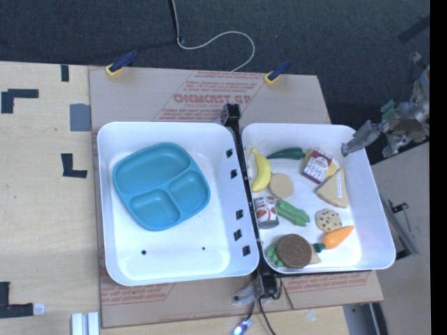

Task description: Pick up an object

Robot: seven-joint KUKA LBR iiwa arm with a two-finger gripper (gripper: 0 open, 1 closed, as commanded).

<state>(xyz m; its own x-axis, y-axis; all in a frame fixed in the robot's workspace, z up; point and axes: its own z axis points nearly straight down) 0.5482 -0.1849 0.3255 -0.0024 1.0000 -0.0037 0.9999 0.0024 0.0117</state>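
Dark carpet behind, wooden bench (42,187) below with cardboard under both bins. From my remote seat the gripper (363,137) sits at the upper right corner of the right bin (374,215), above the rim; I cannot tell how it is set, too blurred. Largest first: left bin (119,257) lies far to the gripper's left, holding a blue divided plate (162,185). Right bin is just below and left of the gripper, full of toy food. Nearest candidates: cheese wedge (334,188) just below-left, long axis roughly up-down; red box (316,165) close left. Banana (261,170) farther left, long axis up-down. Burger (293,250) well below-left. Carrot (338,236) below, tilted. Cookie (327,219) between carrot and cheese. My guess: next move is short, down and left toward cheese or box.
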